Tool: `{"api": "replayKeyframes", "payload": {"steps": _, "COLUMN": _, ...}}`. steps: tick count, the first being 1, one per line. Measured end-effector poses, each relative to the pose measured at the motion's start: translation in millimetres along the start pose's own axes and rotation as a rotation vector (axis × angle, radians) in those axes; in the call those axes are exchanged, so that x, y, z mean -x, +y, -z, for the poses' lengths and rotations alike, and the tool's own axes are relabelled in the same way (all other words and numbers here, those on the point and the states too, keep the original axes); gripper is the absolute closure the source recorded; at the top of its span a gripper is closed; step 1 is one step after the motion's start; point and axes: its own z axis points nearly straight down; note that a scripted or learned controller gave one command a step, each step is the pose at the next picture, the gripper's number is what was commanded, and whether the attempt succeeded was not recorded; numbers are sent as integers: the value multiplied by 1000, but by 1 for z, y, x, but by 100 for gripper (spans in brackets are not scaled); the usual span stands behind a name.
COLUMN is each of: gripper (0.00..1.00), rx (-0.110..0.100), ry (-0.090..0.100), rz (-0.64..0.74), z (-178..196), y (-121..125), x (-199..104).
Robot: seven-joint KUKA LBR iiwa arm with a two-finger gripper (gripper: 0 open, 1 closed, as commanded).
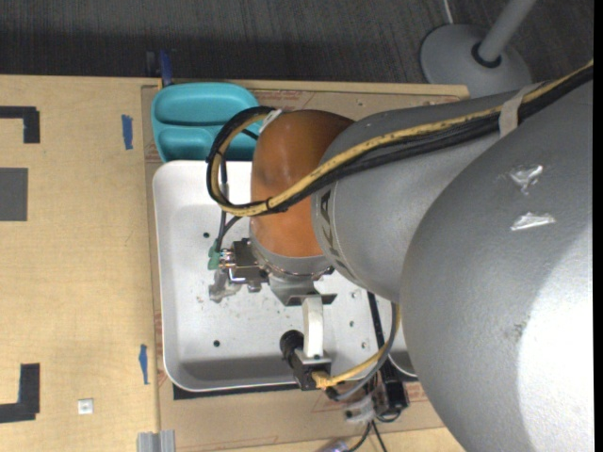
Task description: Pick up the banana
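Camera view looked down on the arm (452, 252), which filled the frame from 3 o'clock and reached over the white bin (184, 281) on the tan worktop (75, 281). Its claw (234, 271) sat low inside the bin, just left of the orange band (287, 196), with metal parts and a small green piece showing at the wrist; whether it stood wide or narrow could not be told, and nothing could be seen held in it. The banana could not be made out anywhere in the bin, much of which lay under the arm. Black and yellow cables (236, 172) looped over the band toward 12 o'clock. A teal object (203, 121) rested just beyond the bin's far rim, at 11 o'clock.
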Motion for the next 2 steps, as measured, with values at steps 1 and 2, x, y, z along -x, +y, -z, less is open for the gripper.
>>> {"api": "replayKeyframes", "payload": {"steps": 1, "gripper": 0, "rx": -2, "ry": 2, "rz": 326, "z": -112, "y": 0, "x": 8}}
{"api": "replayKeyframes", "payload": {"steps": 2, "gripper": 100, "rx": 1, "ry": 5, "rz": 327, "z": -102, "y": 0, "x": 6}}
